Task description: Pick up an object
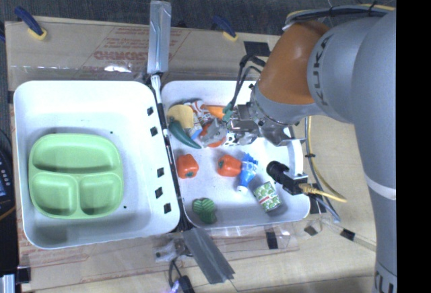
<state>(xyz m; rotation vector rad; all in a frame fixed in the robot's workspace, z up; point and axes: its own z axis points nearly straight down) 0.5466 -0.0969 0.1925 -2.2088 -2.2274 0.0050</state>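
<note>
Green divided tray [75,176] in left bin [27,103]

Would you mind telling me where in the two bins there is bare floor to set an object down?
Left white bin: bare strip around the green divided tray, widest along the top. Right white bin: a small patch between the green leafy toy and the labelled can; crowded under the end effector.

Fixed camera above bench, slanted downward, both bins [20,150] in frame
</note>
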